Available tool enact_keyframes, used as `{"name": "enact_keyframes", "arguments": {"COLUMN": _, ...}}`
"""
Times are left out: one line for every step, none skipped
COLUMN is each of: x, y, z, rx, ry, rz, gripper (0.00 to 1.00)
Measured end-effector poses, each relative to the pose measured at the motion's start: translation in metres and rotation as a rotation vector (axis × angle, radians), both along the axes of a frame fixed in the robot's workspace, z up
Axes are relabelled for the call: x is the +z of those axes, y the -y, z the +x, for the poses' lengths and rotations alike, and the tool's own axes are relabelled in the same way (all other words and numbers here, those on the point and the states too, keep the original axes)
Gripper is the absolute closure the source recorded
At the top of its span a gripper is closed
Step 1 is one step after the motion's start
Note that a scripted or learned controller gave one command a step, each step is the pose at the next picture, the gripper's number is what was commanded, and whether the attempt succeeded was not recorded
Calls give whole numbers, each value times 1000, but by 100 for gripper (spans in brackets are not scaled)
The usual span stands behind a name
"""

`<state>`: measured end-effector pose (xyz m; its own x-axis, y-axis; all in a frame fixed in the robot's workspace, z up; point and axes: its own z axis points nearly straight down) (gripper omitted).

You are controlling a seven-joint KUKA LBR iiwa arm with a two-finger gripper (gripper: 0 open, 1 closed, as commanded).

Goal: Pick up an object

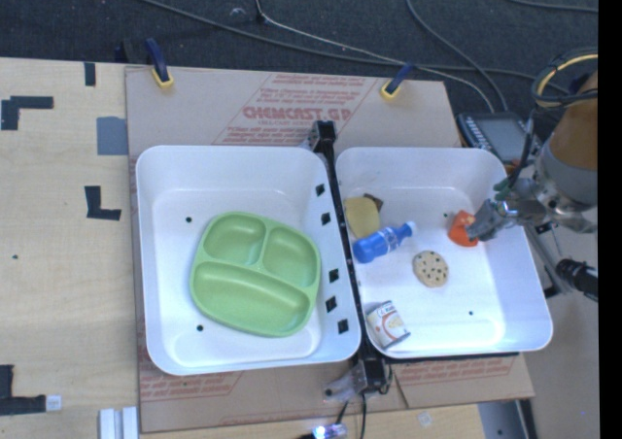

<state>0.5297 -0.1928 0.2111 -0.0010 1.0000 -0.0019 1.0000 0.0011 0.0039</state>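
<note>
gripper: the grey two-finger gripper (486, 220) is at the right bin's right edge, touching a small orange round object (461, 230).
grip: cannot tell.
done: nothing lifted yet.
left: grab, lift.

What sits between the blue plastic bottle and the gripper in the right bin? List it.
In the camera view, a small orange object sits just left of the gripper; bare white bin floor runs from it to the blue plastic bottle. A round speckled cookie lies just below that line.
</note>
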Motion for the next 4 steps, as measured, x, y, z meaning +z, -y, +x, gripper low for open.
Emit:
{"name": "enact_keyframes", "arguments": {"x": 36, "y": 0, "z": 1, "rx": 1, "ry": -1, "rz": 0, "gripper": 100}}
{"name": "enact_keyframes", "arguments": {"x": 42, "y": -57, "z": 2, "rx": 6, "ry": -4, "rz": 3, "gripper": 100}}
{"name": "enact_keyframes", "arguments": {"x": 38, "y": -115, "z": -2, "rx": 5, "ry": -5, "rz": 2, "gripper": 100}}
{"name": "enact_keyframes", "arguments": {"x": 27, "y": -168, "z": -3, "rx": 5, "ry": -6, "rz": 3, "gripper": 100}}
